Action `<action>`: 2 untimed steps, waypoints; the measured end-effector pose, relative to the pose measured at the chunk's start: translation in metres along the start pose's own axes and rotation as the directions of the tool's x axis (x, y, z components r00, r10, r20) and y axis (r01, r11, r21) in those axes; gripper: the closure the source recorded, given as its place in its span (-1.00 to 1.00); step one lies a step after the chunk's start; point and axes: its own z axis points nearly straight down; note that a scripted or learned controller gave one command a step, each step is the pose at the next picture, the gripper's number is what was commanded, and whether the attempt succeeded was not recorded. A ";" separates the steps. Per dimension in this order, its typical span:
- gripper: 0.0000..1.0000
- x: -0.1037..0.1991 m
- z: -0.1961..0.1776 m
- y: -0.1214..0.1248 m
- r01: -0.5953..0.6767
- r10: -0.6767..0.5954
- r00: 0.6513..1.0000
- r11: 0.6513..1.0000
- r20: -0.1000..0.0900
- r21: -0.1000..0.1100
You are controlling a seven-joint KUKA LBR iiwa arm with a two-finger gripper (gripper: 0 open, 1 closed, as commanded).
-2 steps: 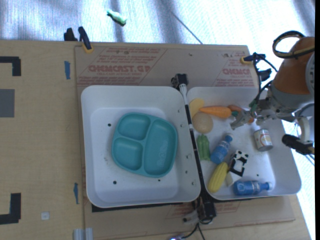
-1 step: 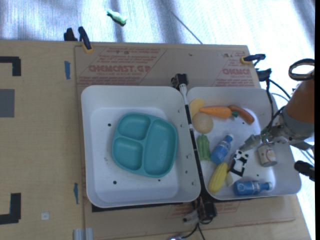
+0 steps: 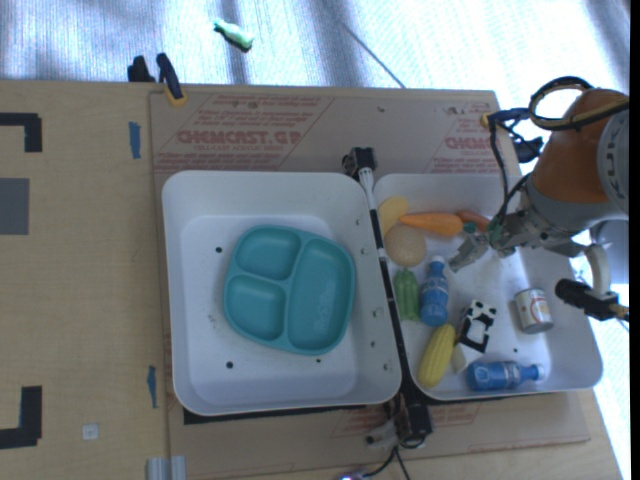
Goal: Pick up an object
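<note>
on the left of the tabletop [image 3: 90, 268], the left bin [image 3: 190, 218] held a teal divided plate [image 3: 290, 290], well apart from any work. across the divider, the right bin [image 3: 570, 368] was crowded: a yellow lemon [image 3: 393, 210] and a beige ball [image 3: 406, 245] touching at the top, a green vegetable [image 3: 407, 295] and a blue bottle [image 3: 434, 293] side by side below them, then a corn cob [image 3: 438, 354], a black-and-white toy [image 3: 478, 326] and a second blue bottle [image 3: 503, 374] lying flat near the bottom rim. a carrot [image 3: 432, 223] lay just left of the pincer [image 3: 478, 248], which hung low over the bin's upper middle; how far it was parted could not be told, and nothing showed between its tips. a small can [image 3: 534, 309] stood further right.

the likely trouble was crowding: the carrot rested against the round pieces, so a close there could nudge it aside or catch two things at once. smooth rounded items could also squirt out.
</note>
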 end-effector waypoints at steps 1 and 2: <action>-1.00 0.030 0.009 0.062 0.033 -0.033 0.999 0.999 0.000 0.013; -1.00 -0.019 0.010 0.062 -0.009 0.010 1.000 1.000 -0.028 0.030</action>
